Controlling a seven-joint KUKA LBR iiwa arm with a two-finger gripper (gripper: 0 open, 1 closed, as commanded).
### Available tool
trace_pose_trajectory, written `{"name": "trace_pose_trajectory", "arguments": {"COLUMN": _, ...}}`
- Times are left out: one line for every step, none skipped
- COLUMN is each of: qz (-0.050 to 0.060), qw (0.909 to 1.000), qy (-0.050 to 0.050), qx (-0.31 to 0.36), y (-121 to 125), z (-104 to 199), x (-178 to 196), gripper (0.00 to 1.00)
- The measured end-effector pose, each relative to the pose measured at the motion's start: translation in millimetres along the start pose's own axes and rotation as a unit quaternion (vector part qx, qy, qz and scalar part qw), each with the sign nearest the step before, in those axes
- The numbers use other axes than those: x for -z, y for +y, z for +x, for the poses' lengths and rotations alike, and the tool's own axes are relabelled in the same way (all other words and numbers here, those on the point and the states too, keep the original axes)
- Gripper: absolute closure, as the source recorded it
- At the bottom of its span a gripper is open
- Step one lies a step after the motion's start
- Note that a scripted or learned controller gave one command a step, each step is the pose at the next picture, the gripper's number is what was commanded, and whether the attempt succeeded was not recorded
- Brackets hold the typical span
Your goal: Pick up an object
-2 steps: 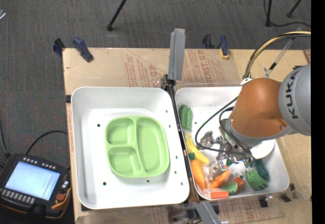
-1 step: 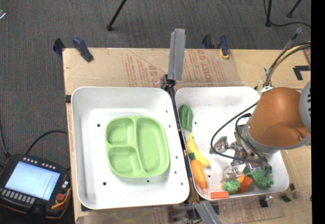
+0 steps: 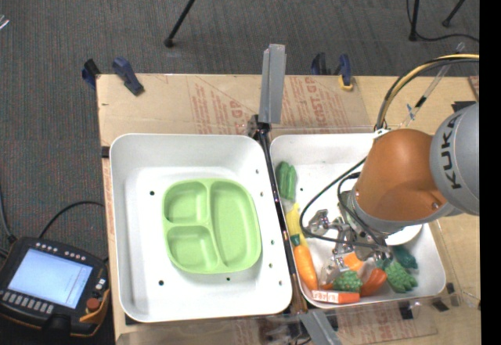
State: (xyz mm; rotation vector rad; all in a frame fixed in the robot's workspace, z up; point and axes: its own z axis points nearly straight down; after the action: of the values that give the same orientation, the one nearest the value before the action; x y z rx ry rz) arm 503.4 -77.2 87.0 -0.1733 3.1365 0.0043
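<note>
Orange and green toy vegetables [image 3: 360, 281] crowded into the near corner of the right bin [image 3: 329, 152], likely because loose things slide together there. Carrot [image 3: 304, 265] and yellow corn [image 3: 293, 224] lined along the left wall, a green pod [image 3: 286, 179] beyond. End effector [image 3: 344, 246] lowered right over the pile, wrist bent down to reach in from above; cannot tell whether open or closed, nor whether anything is caught. Green divided plate [image 3: 211, 226] alone in the left bin [image 3: 129, 179], well apart. Cardboard-topped bench [image 3: 196, 97] beneath both.
</note>
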Motion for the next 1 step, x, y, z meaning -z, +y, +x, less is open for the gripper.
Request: {"name": "trace_pose_trajectory", "arguments": {"qz": 0.0, "qw": 1.0, "qy": 0.0, "qx": 0.002, "y": 1.0, "z": -0.8, "x": 9.5, "gripper": 1.0}}
